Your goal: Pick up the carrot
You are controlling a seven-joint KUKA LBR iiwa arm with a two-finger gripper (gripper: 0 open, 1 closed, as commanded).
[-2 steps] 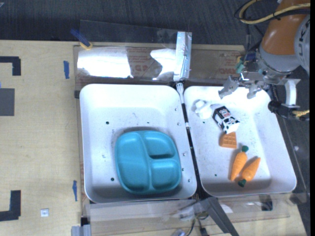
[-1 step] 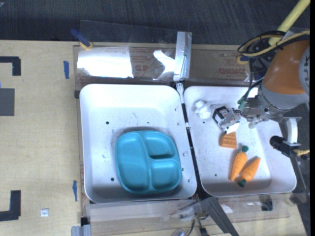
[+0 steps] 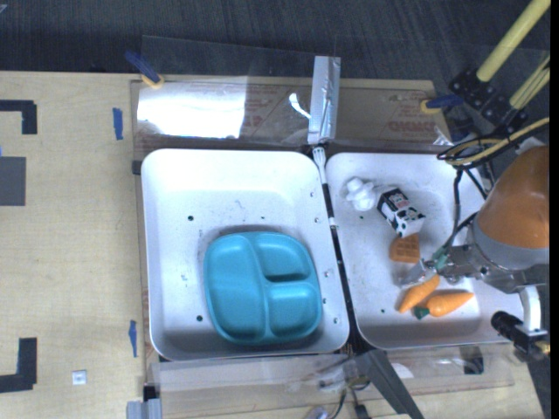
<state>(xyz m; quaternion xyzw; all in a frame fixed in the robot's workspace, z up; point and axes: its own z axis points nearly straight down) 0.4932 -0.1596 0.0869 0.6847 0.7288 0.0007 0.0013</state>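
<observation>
Camera view from above, at a slant: two shallow white bins are seen side by side, the left bin (image 3: 175, 190) and the right bin (image 3: 367, 321), their inner walls touching along the middle.

One thing is held by the left bin: a blue divided plate (image 3: 262, 286) with three compartments, set toward the front wall. The back half of that bin is left bare.

Five things are counted in the right bin. One white lumpy object (image 3: 358, 192) lies near the back left corner, and one black-and-white toy (image 3: 400, 210) is just beside it. One tan piece (image 3: 404, 251) lies near the middle. Toward the front, the carrot (image 3: 452, 304), orange with a green end, is laid flat close to the front wall, pointing sideways. One smaller orange piece (image 3: 416, 295) is touching it on the left. Bare floor is left in the front left corner and along the left wall.

One grey arm with an orange band (image 3: 524, 212) is reached in from the right. The gripper (image 3: 441, 264) is poised just above and behind the carrot, near the tan piece. Whether it is spread or closed cannot be told, and nothing is seen gripped in it.
</observation>
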